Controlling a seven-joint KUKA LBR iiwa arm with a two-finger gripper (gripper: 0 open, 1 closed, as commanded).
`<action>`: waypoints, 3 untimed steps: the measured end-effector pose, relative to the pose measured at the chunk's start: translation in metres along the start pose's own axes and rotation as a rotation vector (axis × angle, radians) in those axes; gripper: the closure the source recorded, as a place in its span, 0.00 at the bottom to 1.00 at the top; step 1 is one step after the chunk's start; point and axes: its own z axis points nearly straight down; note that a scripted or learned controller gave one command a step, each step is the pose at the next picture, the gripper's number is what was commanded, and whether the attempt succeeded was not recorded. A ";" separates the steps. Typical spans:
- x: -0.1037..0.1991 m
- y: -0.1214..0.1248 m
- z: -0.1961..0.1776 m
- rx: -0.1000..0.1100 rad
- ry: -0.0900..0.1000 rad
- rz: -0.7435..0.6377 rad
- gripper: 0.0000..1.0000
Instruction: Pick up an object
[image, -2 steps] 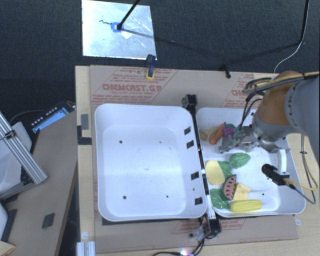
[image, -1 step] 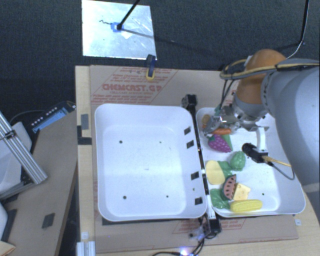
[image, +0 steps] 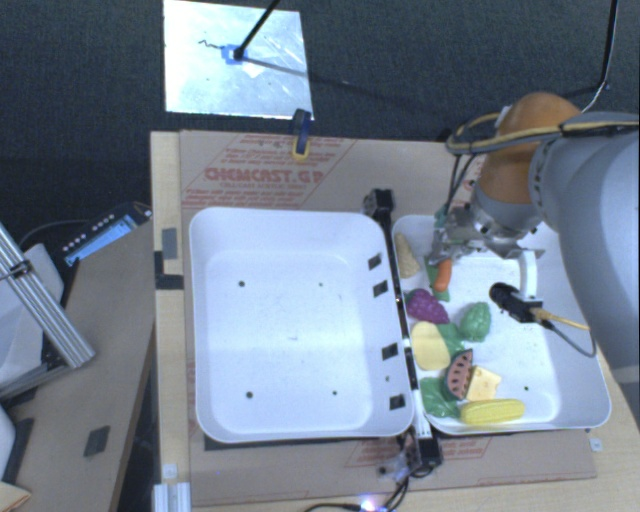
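- Claw hung low over the far end of the right bin, its fingers pointing down at a small orange carrot-like piece; whether they were spread or closed on that piece could not be told from this slanted view, since the wrist hid the tips.
- That orange piece lay at the far-left part of the right bin, just beside a pale cream piece against the bin's inner wall, and it looked the likeliest target simply because it sat directly under the claw.
- Nearer the camera, the other toy foods crowded together: a purple piece, a green leafy one, a yellow lump, a watermelon slice, a pale yellow block and a corn cob. Several touched one another, which probably made the more isolated orange piece an easier pick.
- A black fitting with a yellow lead sat beside the arm above the bin floor, near the green piece.
- The left bin stood beside the right one, the two joined along a black hinged strip, presumably so a lifted object could be carried straight across.
- Both bins rested on a cardboard sheet covering the worktop.
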 end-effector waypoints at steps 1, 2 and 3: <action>0.063 -0.003 -0.094 -0.003 0.003 -0.003 1.00; 0.147 0.013 -0.122 0.001 0.005 -0.005 1.00; 0.187 -0.009 -0.308 -0.012 0.005 -0.002 1.00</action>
